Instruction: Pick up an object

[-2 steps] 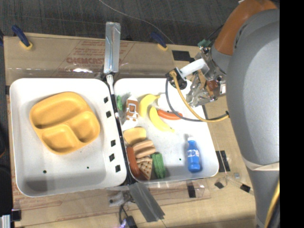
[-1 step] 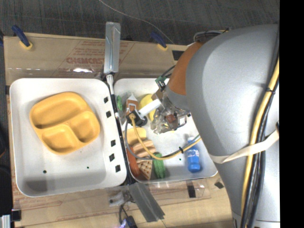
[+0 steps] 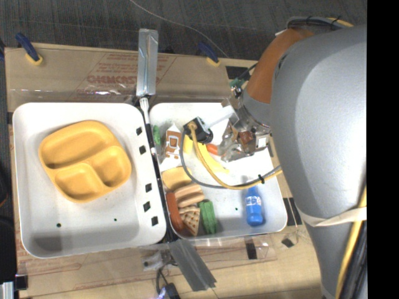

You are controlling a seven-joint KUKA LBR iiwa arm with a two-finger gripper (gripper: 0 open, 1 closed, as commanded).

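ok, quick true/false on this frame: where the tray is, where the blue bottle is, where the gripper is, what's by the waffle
1. The yellow tray lies in the left bin. True.
2. The blue bottle is in the left bin. False: it lies in the right bin, near its front corner.
3. The gripper is over the right bin. True.
4. The waffle sits on the yellow tray. False: it is in the right bin, beside a green item.

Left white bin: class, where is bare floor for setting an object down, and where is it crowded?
Left white bin: bare floor below and right of the yellow divided plastic tray. Right white bin is crowded: yellow cable, blue bottle, food toys, gripper.
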